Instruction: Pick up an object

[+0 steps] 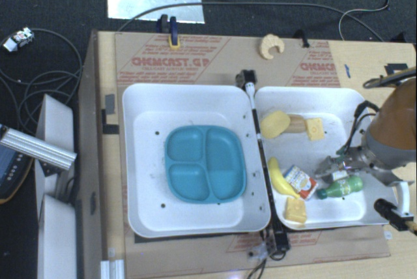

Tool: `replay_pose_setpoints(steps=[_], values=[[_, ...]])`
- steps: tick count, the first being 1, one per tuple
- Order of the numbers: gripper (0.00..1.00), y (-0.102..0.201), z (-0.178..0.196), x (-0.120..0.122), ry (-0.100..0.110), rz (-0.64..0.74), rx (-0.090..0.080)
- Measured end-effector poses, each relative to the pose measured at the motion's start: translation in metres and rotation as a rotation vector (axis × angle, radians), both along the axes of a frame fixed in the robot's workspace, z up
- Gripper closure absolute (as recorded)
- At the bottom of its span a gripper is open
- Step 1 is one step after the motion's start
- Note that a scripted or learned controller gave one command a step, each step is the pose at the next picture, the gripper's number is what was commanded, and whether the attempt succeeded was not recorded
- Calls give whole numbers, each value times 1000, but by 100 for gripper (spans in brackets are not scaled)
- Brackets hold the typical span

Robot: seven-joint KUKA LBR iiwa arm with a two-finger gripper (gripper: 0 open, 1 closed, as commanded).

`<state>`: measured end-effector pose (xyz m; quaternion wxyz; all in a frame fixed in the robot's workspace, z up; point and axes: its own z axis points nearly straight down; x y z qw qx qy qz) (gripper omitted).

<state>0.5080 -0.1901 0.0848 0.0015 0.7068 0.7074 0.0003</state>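
The green bottle (341, 188), small, pale-capped and lying on its side, rests low in the right bin (306, 96) beside a red-and-white packet (300, 180), a banana (281, 177) and a yellow block (295, 210), with my gripper (332, 167) just above it, its grip impossible to tell.

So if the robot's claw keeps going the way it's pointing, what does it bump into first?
Probably the small red-and-white packet. The claw reaches in from the right, pointing left and slightly down, just above the green bottle. The banana lies beyond the packet. Its height above them is hard to judge.
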Motion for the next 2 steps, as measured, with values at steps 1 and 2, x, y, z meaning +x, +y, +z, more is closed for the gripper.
replay_pose_setpoints(steps=[1,2], values=[[0,46,0,78,0,3,2],[0,64,0,48,1,1,1]])
